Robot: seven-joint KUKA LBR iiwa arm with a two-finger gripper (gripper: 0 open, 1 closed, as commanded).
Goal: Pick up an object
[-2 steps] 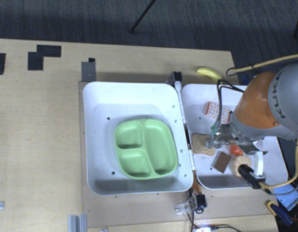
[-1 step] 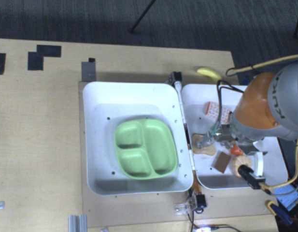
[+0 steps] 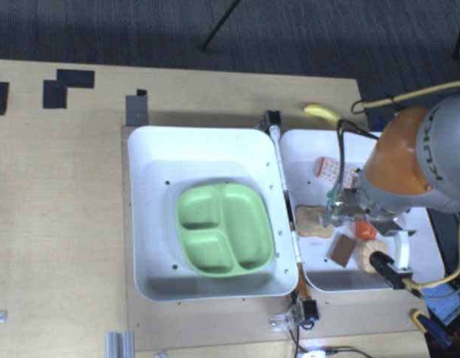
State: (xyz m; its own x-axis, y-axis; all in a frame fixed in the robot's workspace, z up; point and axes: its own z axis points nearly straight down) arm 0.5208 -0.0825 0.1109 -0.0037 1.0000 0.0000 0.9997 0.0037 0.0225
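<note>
A: Which thing sits nearest the gripper (image 3: 341, 213)?

B: A flat tan piece shaped like a slice of toast (image 3: 313, 222), in the right white bin (image 3: 308, 151) close to its left wall. Its long axis runs roughly left to right across the view, and it lies flat just left of the gripper.

A: What else lies in that bin?

B: A small brown rectangular block (image 3: 341, 252), tilted, nearer the bin's front edge; a small orange-red piece (image 3: 364, 230) just beside it on the right; and a red-and-white patterned packet (image 3: 330, 169) toward the back.

A: And the arm?

B: The grey arm with its orange band (image 3: 397, 159) reaches in from the right and bends down over the right bin, wrist low above the bin floor. Whether the gripper is spread or pressed together, I cannot tell.

A: The left white bin (image 3: 151, 200)?

B: It holds a pale green three-compartment tray (image 3: 224, 228). A yellow banana-shaped thing (image 3: 321, 112) lies on the wooden bench (image 3: 58, 222) behind the right bin.
</note>
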